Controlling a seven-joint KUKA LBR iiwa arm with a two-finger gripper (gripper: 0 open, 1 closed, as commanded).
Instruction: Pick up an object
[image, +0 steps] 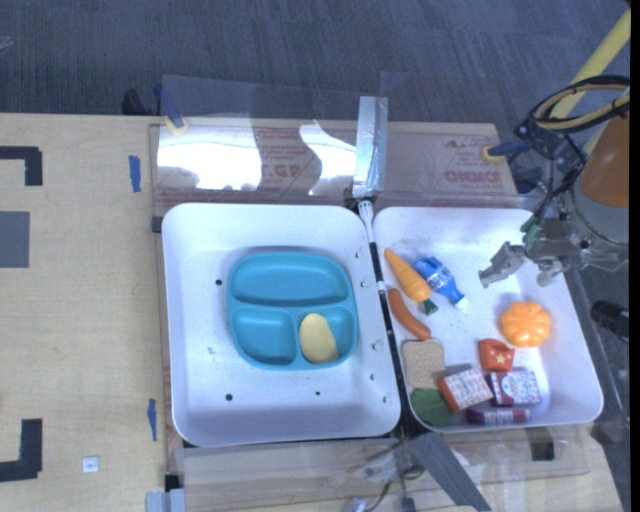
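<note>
My gripper (522, 270) hangs over the upper right part of the right bin (470, 222), its two fingers spread open with nothing between them. Just below it lies an orange toy pumpkin (526, 323). To its left are a blue-wrapped item (441, 279), a carrot (407, 275) and a sausage (409, 314). Along the bin's front edge sit a slice of bread (423, 361), a green piece (430, 404), a red piece (496, 354) and small patterned boxes (463, 387).
The left bin (190, 300) holds a blue divided tray (290, 305) with a yellow egg-shaped item (318, 337) in its lower right compartment. A metal divider (369, 145) stands behind the bins. Yellow and black cables (585, 85) run at the upper right.
</note>
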